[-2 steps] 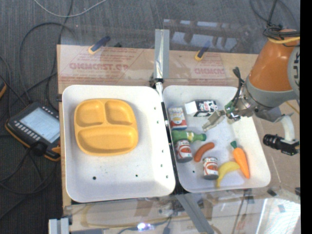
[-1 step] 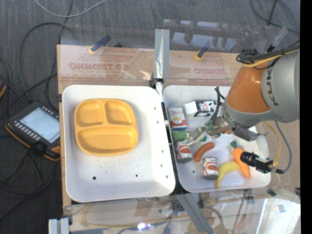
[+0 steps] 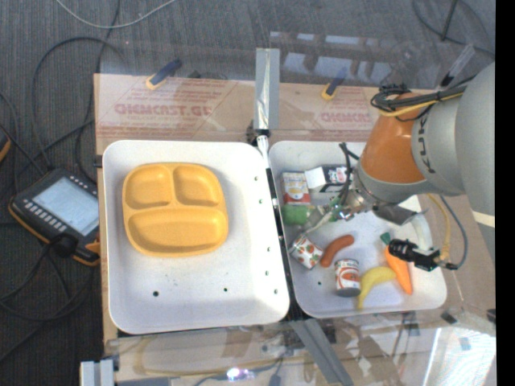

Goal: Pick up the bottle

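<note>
Two shallow white bins are seen side by side on the bench: the left bin (image 3: pixel 129 296) bears a yellow compartment tray (image 3: pixel 175 207), and the right bin (image 3: pixel 430 296) is crowded with small items. The bottle (image 3: pixel 296 195), with a white and orange label and a green lower end, is found lying along the left wall of the right bin, near its back. The gripper (image 3: pixel 344 207) is lowered into the middle of that bin, just right of the bottle, beneath the arm's orange band (image 3: pixel 390 155). Whether the gripper is spread or pressed together cannot be told, since it is blurred and partly hidden by the wrist; nothing can be confirmed as held.

Several risks are judged from this layout. The bottle rests against the bin wall, so little room is left for one side of the gripper, and a collision with the wall is possible. A sausage (image 3: pixel 336 249), a small carton (image 3: pixel 306 252), a can (image 3: pixel 348 277), a banana (image 3: pixel 376 282) and a carrot (image 3: pixel 400 270) lie near, so a wrong item could be caught or the bottle nudged aside. Being rounded and lying down, the bottle could roll or slip when squeezed.
</note>
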`<state>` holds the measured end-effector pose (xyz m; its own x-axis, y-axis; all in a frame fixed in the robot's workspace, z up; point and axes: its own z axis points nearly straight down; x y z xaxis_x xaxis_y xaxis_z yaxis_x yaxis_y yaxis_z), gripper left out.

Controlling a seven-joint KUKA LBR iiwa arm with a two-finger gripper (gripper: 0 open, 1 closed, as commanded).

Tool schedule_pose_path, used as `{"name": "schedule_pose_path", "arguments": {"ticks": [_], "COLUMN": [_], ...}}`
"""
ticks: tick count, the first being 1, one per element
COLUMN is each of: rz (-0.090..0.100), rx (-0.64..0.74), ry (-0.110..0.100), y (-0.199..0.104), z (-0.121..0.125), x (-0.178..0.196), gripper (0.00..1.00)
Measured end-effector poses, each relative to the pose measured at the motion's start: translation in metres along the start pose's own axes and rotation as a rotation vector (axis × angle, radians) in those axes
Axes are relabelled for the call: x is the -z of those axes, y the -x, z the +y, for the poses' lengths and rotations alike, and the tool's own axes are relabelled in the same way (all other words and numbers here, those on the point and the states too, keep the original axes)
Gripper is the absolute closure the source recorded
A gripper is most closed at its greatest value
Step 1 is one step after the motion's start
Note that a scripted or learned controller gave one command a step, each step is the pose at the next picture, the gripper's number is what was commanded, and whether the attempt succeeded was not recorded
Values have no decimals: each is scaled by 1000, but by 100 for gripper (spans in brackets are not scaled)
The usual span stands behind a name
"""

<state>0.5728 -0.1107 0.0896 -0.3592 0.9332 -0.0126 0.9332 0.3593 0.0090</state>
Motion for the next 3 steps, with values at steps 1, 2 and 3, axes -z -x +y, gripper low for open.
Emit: {"name": "schedule_pose_path", "arguments": {"ticks": [1, 2, 3], "rz": [11, 0, 7], "rx": [-30, -32, -382], "ry": [-14, -12, -17], "y": [14, 19, 2], "z": [54, 53, 100], "x": [-1, 6, 143], "gripper": [0, 100, 100]}}
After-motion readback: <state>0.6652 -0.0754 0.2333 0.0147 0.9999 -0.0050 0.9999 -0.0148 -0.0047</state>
